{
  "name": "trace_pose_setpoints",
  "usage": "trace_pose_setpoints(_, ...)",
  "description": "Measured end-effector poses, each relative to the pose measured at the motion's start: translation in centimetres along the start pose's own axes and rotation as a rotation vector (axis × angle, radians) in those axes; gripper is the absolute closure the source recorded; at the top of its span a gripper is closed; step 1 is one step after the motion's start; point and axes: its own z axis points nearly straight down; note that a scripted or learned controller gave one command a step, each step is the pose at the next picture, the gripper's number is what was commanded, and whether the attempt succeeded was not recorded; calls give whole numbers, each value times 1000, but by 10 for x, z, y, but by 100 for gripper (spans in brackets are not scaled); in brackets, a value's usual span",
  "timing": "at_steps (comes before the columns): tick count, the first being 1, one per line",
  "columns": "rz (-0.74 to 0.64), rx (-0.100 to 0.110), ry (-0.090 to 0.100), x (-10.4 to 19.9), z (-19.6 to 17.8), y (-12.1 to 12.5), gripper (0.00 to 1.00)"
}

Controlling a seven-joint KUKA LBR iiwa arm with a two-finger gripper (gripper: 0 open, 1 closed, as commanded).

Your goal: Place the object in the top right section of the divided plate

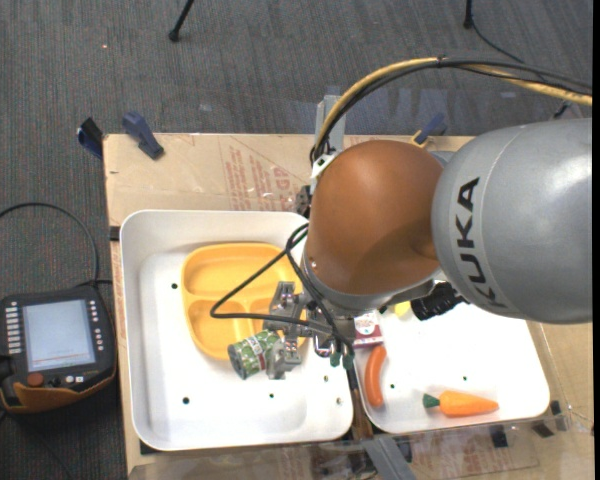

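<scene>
A yellow divided plate (220, 293) lies in the left white bin (155, 368), with its right part hidden under the arm. A small green and white can (252, 354) lies tilted at the plate's lower right edge. My gripper (288, 343) hangs right beside the can, touching or nearly touching its right end. The big orange wrist band above hides much of the gripper, so its hold on the can cannot be made out.
In the right bin (520, 368) are a red sausage-shaped item (376, 376), an orange carrot (462, 403) and a small red and white box (365, 326). The arm covers that bin's upper part. A teach pendant (50, 353) lies on the floor at left.
</scene>
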Motion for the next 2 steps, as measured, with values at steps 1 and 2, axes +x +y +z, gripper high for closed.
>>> trace_pose_setpoints(1, 56, -1, -2, -73, -31, 3, 100)
trace_pose_setpoints(2, -295, -1, 0, -65, 6, 82, 100)
